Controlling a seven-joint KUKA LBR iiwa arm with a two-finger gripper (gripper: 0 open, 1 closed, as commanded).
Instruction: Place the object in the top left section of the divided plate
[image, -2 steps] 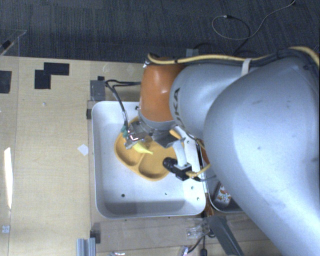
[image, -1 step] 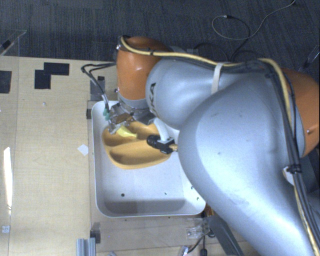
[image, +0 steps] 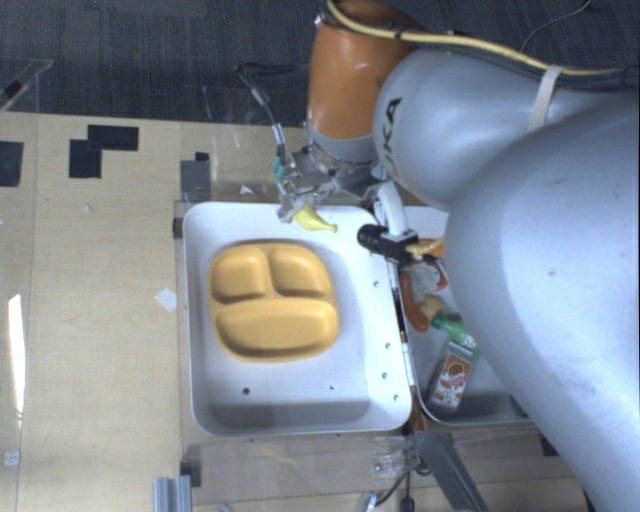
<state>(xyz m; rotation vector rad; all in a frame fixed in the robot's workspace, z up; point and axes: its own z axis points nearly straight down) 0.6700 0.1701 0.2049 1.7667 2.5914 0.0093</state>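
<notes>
We note the gripper (image: 295, 205) over the far edge of the left bin (image: 200, 330), fingers closed on a small yellow banana-like object (image: 316, 221). The object's long axis runs roughly left-right, its free end pointing right of the fingers. The divided plate (image: 273, 300) lies nearer the camera from the gripper; its top left section (image: 238, 275) sits down and slightly left of the object, close but apart. We judge a short carry that way, then release.
</notes>
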